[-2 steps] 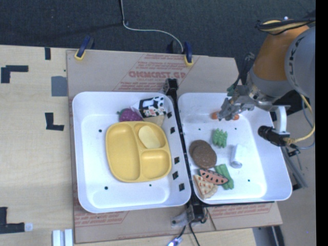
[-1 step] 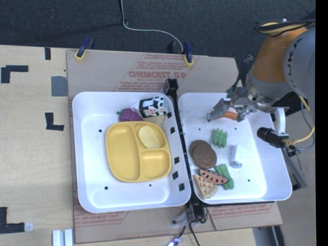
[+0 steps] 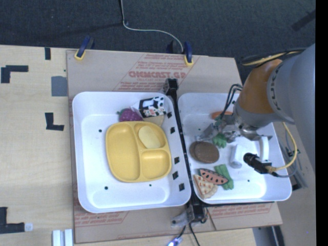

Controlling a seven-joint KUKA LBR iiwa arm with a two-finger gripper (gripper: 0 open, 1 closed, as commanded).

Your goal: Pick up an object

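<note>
Checking the right bin (image 3: 277, 191), we saw the gripper (image 3: 219, 132) low over a small green toy (image 3: 221, 140), just beside the brown disc (image 3: 204, 151). We could not tell whether the gripper was open or closed, or whether it gripped anything. The green toy looked like the likely target, crowded by the disc and a white cylinder (image 3: 234, 156). We judged a good pick needed a straight descent centred on the toy, clear of the disc, then a slow lift. The watermelon slice (image 3: 213, 177) sat apart, nearer the front wall. Risk: a nudge instead of a grasp.
</note>
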